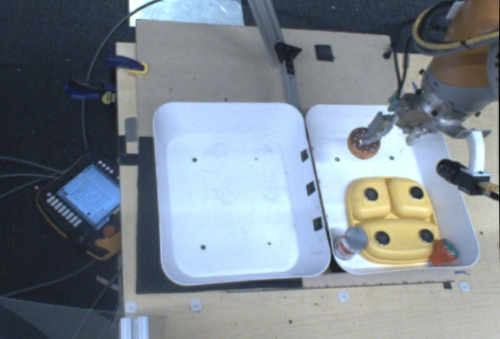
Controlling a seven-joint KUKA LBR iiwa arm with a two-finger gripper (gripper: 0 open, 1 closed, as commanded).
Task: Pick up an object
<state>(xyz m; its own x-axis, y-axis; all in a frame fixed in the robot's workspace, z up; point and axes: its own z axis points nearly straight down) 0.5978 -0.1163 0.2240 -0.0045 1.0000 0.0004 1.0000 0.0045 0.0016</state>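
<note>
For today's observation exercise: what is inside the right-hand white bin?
The right bin holds a yellow moulded block, a brown round piece under the claw, a grey object and a red one. Anything beneath the block is covered.

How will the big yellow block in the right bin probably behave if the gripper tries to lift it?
The yellow block looks like rigid moulded plastic, so it should probably stay stiff. It is wide beside the gripper, so the fingers may not span it and could slip on its smooth, rounded top. It lies flat and low in the right bin, so tipping or rolling seems unlikely.
</note>
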